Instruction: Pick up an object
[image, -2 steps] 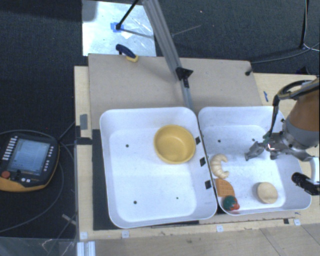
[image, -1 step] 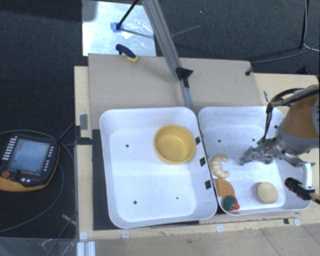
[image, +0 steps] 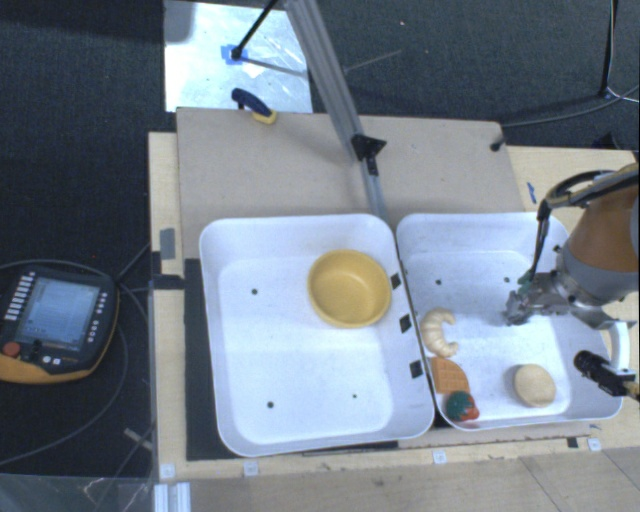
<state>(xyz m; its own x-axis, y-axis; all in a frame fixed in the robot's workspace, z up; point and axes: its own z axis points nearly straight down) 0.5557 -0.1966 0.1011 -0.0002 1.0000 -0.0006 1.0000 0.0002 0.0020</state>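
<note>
Claw low in the right-hand bin, nothing gripped, a pick yet to be chosen.

The gripper sits close over the floor of the right bin, and whether it is spread or pressed together I cannot tell; no object shows in it. I judge this to be the approach step, before any grasp. Nearest, below and slightly right of the claw, lies a round beige lump with no clear long axis. To the claw's left rests a pale crescent piece, its long axis running up and down the view, its curve opening leftward. Further down-left, an orange slab touches a small red-and-green item. Well off to the left, a yellow bowl stands upright in the left bin. The next move calls for shifting over one piece, probably the lump, and descending onto it.
</note>
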